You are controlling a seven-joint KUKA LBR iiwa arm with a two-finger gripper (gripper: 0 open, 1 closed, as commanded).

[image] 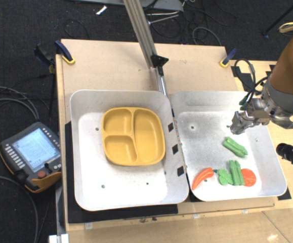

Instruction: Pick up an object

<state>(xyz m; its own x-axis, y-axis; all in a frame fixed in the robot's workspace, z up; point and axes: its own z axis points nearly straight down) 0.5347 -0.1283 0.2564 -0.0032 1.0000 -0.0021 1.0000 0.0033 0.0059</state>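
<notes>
You're seeing the gripper (236, 128) hovering in the right bin (207, 105), just above a ridged green pod-shaped toy (235, 147) lying with its long axis running upper-left to lower-right; finger state is impossible to tell

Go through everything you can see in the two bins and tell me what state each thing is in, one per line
Yellow three-compartment plastic plate: flat in the left bin, upright.
Green toy pod: lying loose in the right bin, below the pincer.
Orange toy chilli: lying near the right bin's front.
Green toy vegetables: lying clustered beside a red-orange round piece.
Pincer: above the right bin, holding nothing visible.
</notes>
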